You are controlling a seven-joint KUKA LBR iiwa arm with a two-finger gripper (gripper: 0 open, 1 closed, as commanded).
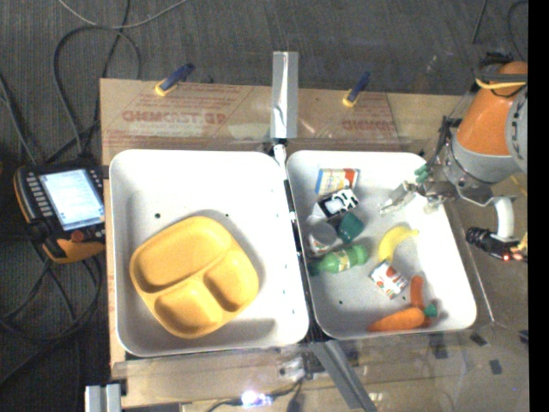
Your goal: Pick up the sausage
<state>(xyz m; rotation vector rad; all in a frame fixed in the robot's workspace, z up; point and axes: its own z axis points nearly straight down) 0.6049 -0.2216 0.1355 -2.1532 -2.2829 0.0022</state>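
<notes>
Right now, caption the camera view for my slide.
Gripper hovers over the right bin, far from the sausage beside the carrot.

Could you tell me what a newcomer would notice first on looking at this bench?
Probably the big yellow divided tray in the left bin. Next, the clutter in the right bin: a banana, a carrot, a green bottle and a reddish sausage. The end effector hovers at its upper right.

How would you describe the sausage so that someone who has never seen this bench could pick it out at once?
Look in the right-hand white bin, at its near right corner. Just above the orange carrot lies the sausage, a short reddish-brown stick. It is darker and smaller than the carrot, has no green top, and is unlike the yellow banana further up.
</notes>
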